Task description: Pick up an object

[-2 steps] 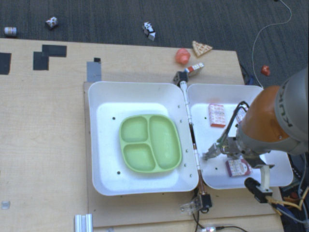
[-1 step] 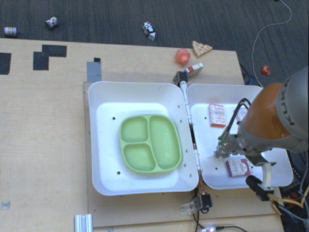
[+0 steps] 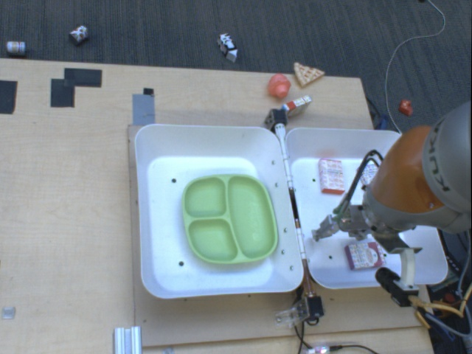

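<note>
Your tabletop (image 3: 66,220) carries two shallow white bins side by side, which gives the program one place to pick from and one to drop into. The left bin (image 3: 158,220) holds a green divided tray (image 3: 230,218) lying flat near its middle, three compartments facing up. The right bin (image 3: 310,198) holds the smaller pickable pieces.

The arm (image 3: 420,179) reaches in from the right and hangs low over the right bin, its orange band above the wrist covering much of the bin's right half. The end effector (image 3: 346,223) sits below the wrist, near the bin's floor; you cannot tell from this angle how it stands, and nothing is visibly held.

Two flat red-and-white packets are the likely targets. One packet (image 3: 332,175) lies near the bin's far side, apart from the arm. The other packet (image 3: 361,255) lies just beside the end effector, toward the near wall, partly under the wrist. The low pose suggests a grasp attempt on that nearer one.

Beyond the bins, a red ball (image 3: 279,85) rests near the tabletop's edge.
</note>
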{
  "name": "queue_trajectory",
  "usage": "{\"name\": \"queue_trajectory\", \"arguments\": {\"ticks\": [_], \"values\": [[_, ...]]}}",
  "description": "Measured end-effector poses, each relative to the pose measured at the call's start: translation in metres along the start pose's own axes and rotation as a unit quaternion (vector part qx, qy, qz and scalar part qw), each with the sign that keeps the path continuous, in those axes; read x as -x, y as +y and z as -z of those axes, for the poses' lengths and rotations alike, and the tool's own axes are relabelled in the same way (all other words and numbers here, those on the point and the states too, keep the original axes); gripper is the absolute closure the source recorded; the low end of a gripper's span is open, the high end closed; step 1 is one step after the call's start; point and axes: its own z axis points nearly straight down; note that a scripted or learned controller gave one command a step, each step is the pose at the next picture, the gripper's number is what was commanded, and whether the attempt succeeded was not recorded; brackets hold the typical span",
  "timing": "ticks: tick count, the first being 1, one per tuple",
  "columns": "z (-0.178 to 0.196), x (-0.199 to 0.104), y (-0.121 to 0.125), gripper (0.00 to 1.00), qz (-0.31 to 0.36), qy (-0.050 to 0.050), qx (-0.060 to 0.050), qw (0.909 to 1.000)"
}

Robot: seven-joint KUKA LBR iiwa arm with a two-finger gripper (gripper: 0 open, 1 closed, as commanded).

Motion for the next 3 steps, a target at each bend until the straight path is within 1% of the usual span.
{"name": "queue_trajectory", "arguments": {"ticks": [1,2,3], "values": [[0.011,-0.001,0.002,1.0,0.001,0.0,0.002,1.0],[0.01,-0.001,0.002,0.0,0.001,0.0,0.002,1.0],[-0.012,0.002,-0.003,0.0,-0.001,0.0,-0.003,1.0]]}}
